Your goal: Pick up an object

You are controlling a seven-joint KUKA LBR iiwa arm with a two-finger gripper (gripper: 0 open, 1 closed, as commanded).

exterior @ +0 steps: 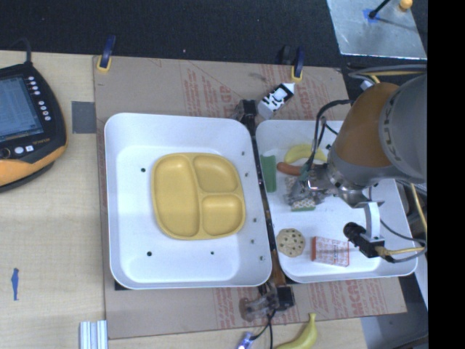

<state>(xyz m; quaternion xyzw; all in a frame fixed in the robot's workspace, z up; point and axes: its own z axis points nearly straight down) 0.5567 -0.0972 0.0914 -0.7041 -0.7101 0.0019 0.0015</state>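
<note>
Two shallow white bins are seen side by side on a sheet of brown cardboard clipped to the bench. The left bin carries a yellow divided plate near its middle, with three compartments facing up. The right bin is partly covered by the grey arm, which reaches in over its right edge, the orange band showing above the wrist. The gripper is lowered into the middle of the right bin over a small patterned object; whether it is wide, narrow or closed on anything cannot be told from this view. A green bar lies along the right bin's left edge, and a yellow piece with a red-orange sausage-like item just below it is found toward the bin's far edge. A round speckled cookie sits near the near-left corner of that bin, and a red and white packet lies just beside it toward the near edge. A tablet-like controller with an orange rim rests at the bench's left edge, and a banana lies at the near edge, off the cardboard. A black and white item is seen beyond the far edge of the bins.
</note>
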